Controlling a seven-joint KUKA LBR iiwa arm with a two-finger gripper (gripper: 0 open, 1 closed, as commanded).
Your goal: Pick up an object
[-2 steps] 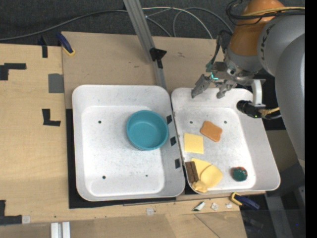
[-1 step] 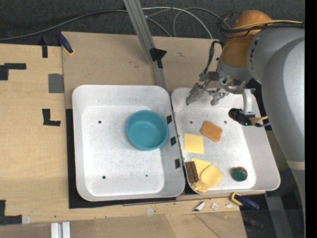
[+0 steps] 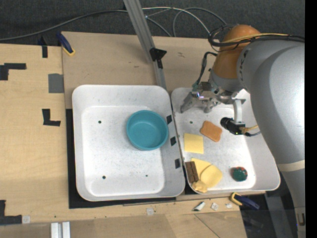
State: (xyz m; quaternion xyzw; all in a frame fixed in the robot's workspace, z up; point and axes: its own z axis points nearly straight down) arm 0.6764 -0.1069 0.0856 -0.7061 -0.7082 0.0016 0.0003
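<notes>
An orange-brown slab (image 3: 211,131), a pale yellow square (image 3: 193,143), a yellow wedge (image 3: 207,174) with a dark brown bar (image 3: 191,171) against its left side, and a small green-and-red ball (image 3: 239,173) lie scattered across the right bin (image 3: 262,175), all of them nearer the camera than the gripper (image 3: 198,106). The gripper hangs over the far left part of that bin, its two fingers splayed wide with nothing between them; the orange-brown slab sits just to its near right and the yellow square just nearer, neither touched. The grey arm (image 3: 277,98) with its orange band (image 3: 233,51) fills the right of the scene. In the left bin (image 3: 89,182), a blue bowl (image 3: 146,129) stands upright close to the shared wall, well apart from the gripper.
</notes>
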